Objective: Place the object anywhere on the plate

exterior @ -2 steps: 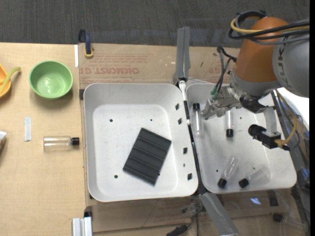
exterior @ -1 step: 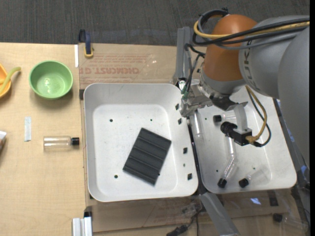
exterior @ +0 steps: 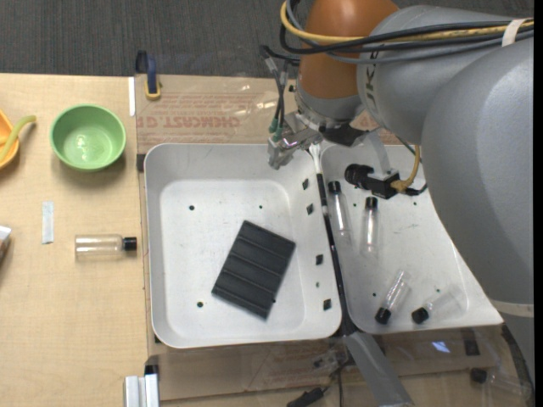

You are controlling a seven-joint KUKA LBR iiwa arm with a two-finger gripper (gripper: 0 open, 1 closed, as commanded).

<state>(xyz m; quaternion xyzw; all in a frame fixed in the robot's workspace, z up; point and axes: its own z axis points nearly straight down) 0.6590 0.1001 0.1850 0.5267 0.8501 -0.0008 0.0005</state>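
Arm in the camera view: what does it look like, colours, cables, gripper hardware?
The arm is smooth, rounded grey with a glossy orange band above the wrist. Yellow and black cables loop around the band and run along the grey link, which has a pale tape strip. The gripper is small, metallic grey, with dark wiring and a green spot beside it.

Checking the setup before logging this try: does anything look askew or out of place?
The black ridged plate lies skewed in the left bin, not square to its walls. One clear vial lies on the bench outside both bins.
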